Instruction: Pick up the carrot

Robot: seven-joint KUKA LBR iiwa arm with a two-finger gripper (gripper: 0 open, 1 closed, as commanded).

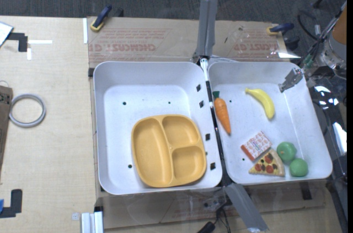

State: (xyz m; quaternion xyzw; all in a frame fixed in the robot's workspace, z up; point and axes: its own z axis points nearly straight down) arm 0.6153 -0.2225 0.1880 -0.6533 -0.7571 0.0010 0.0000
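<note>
the pincer is at the upper right corner of the right bin, just above its rim, and it comes in from the right side together with dark cables. it is small and partly mixed with the metal parts behind it, so i cannot tell its state, and nothing is seen in it. the nearest thing to it is the banana, which lies in the bin a little lower and to the left. the carrot lies further left, well apart from the pincer, close to the left wall of the right bin, just beside the place where the two bins meet. its green end points up and its orange tip points down and a bit to the right. lower in the same bin are a small red and white box, a pizza slice touching the box from below, and two green round fruits near the lower right corner. the left bin holds a yellow divided plate. on the bench, far to the left, lies a roll of tape.
</note>
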